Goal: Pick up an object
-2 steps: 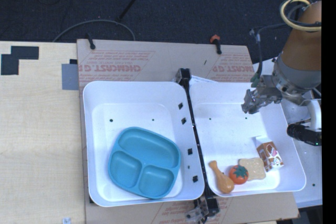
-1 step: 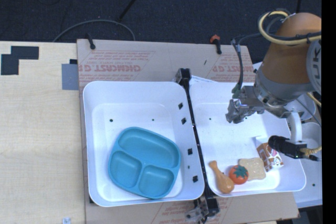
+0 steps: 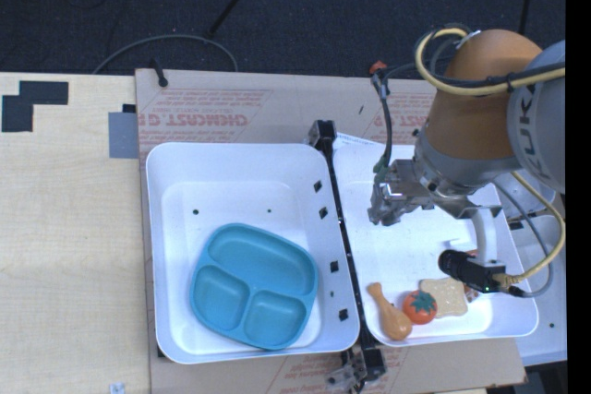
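The grey-and-orange arm (image 3: 480, 106) reached in from the right of the frame, its gripper (image 3: 386, 206) poised over the upper left part of the right-hand bin (image 3: 406, 246), close to the wall shared with its neighbour. Whether the gripper was open or closed could not be told from this angle, and no object was seen in its grasp.

The candidates for picking lay well apart from it, huddled along the bin's lower edge. A toy drumstick (image 3: 390, 311) sat almost straight down the frame from the gripper, its long axis slanting from a thin handle at upper left to a fat end at lower right. Just to its right stood a toy tomato (image 3: 418, 306), pressed against a slice of toast (image 3: 447, 296) further right again.

By this reckoning the drumstick was the nearest target, and a grasp would likely need to close across its slanted length rather than along it. The crowding tomato left little room on that side.

In the left-hand bin (image 3: 185, 163), a blue divided plate (image 3: 254, 284) lay in the lower half.
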`<action>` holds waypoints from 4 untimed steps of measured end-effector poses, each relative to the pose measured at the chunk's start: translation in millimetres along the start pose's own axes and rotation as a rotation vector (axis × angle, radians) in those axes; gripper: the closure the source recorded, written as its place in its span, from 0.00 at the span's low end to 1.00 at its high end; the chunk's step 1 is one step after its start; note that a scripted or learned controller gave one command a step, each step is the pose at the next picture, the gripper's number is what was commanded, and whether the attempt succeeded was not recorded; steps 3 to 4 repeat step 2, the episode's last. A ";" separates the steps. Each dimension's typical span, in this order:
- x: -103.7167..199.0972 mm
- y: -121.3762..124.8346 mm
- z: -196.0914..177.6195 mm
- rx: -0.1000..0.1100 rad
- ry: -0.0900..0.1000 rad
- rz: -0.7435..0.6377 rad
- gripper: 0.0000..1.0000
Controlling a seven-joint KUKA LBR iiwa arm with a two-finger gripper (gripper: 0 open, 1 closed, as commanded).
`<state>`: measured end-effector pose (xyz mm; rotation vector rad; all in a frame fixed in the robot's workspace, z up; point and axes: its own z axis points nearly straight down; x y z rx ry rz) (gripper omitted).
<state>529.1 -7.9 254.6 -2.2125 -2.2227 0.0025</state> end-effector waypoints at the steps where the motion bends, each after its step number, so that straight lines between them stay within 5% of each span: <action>1: 58.5 -11.5 5.1 0.001 0.000 -0.001 1.00; 2: 108.3 -40.4 15.8 0.003 -0.002 0.000 1.00; 4: 108.3 -40.4 15.8 0.003 -0.002 0.000 1.00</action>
